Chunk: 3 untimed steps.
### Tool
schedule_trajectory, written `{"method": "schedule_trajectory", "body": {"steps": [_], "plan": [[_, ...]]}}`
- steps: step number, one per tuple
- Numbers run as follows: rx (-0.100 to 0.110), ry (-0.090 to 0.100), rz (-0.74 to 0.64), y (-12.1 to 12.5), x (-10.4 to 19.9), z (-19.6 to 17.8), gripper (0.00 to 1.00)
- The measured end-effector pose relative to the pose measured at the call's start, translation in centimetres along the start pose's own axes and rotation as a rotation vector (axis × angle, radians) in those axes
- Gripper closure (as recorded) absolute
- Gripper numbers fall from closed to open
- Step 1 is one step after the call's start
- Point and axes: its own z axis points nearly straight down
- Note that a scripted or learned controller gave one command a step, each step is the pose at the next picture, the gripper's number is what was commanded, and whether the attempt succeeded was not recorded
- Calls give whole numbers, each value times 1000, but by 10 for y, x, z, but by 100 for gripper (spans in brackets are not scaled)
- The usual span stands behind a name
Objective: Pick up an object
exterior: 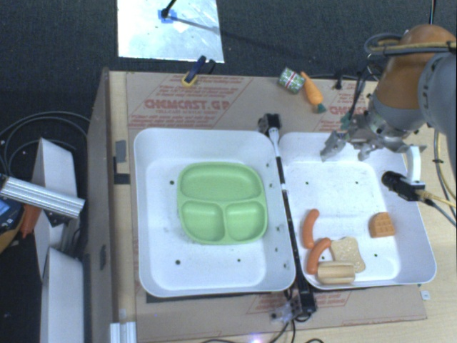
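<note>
In the right bin [428, 263] lie several toy foods: an orange sausage [310, 227], a second sausage [318, 254], a slice of toast [348, 251], a tan bun [335, 273] and an orange waffle piece [382, 225]. They cluster in the bin's near half. My gripper [348, 150] hangs over the bin's far edge, well behind the food, with its two fingers spread apart. It is open and nothing is between the fingers.
The left bin [146, 191] holds a green divided plate [221, 202]. Behind the bins, on the cardboard, lie a toy carrot [312, 90] and a small green can [290, 79]. A black fitting with a cable [401, 184] juts over the right bin's right side.
</note>
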Motion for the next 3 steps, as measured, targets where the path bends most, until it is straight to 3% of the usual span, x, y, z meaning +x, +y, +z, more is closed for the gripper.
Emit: {"method": "schedule_trajectory", "body": {"steps": [1,2,3], "plan": [[5,2,1,-90,56,-12,0],[4,1,3,-109,32,88,0],[3,1,1,-61,22,87,0]]}}
